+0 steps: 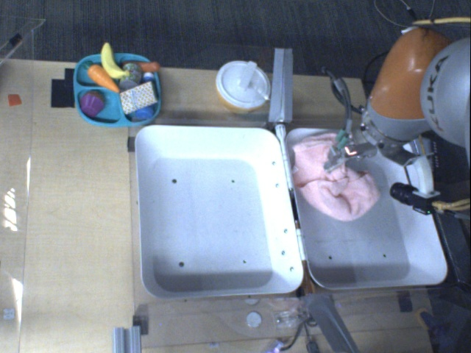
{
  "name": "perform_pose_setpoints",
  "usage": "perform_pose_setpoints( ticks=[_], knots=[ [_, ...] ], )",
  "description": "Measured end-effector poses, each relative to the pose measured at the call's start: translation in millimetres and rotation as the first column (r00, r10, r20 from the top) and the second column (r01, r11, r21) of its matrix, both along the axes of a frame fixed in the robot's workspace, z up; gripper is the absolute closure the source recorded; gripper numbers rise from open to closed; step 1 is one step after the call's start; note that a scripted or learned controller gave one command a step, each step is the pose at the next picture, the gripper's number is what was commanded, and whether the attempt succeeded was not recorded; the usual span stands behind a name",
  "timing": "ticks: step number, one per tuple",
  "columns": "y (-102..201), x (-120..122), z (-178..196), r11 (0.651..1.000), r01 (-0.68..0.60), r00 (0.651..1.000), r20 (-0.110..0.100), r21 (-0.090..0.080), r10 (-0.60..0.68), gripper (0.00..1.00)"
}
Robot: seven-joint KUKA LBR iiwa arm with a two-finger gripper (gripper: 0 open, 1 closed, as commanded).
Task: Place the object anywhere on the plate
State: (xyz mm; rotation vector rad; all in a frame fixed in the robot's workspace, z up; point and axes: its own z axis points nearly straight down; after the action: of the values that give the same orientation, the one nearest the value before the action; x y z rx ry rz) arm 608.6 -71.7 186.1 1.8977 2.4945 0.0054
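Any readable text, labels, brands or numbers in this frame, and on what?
None can be read.
Speckled block in the blue tray: a pattern, too blurred to tell if it is print.
Orange tag on the bench: no legible marks.
White lid, bins, pink cloth: no text seen.
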Motion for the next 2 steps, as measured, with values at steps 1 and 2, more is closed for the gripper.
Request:
perform_pose_setpoints(
  ticks=[1, 2],
  knots=[
    [1.5, 2.7, 40.5, 1.0, -0.008, 1.0, 0.003, 0.0, 0.008, 1.0],
    [62.5, 4.6, 39.3, 0.917, -0.4, 0.917, 0.0, -0.001, 0.4, 1.0]
  ],
)
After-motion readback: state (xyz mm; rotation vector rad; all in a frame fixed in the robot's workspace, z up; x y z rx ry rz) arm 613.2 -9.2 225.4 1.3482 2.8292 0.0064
